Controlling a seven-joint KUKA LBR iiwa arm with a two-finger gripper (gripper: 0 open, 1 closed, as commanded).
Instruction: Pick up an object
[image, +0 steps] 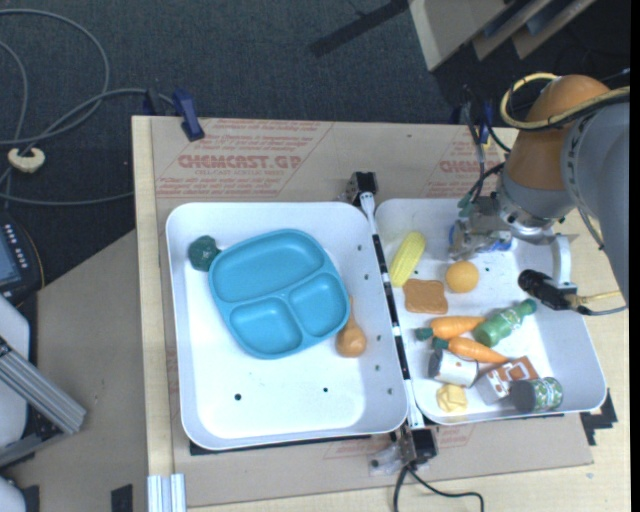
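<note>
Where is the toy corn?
The yellow corn lies in the right bin, near its upper left corner, right beside the divider between the bins. A slice of toast sits just below it, and a small orange ball is to its right.

Bench (250, 165) topped with brown printed cardboard; two shallow white bins directly on it, touching side by side: left bin (280, 405), right bin (585, 350); blue clamp (187, 115) at the far-left corner.

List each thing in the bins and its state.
Blue plate: flat in left bin, compartments bare.
Corn: lying in right bin.
Orange ball: loose, beside gripper.
Green bottle: on its side.
Carrots: lying down.
Arm: over right bin.
</note>
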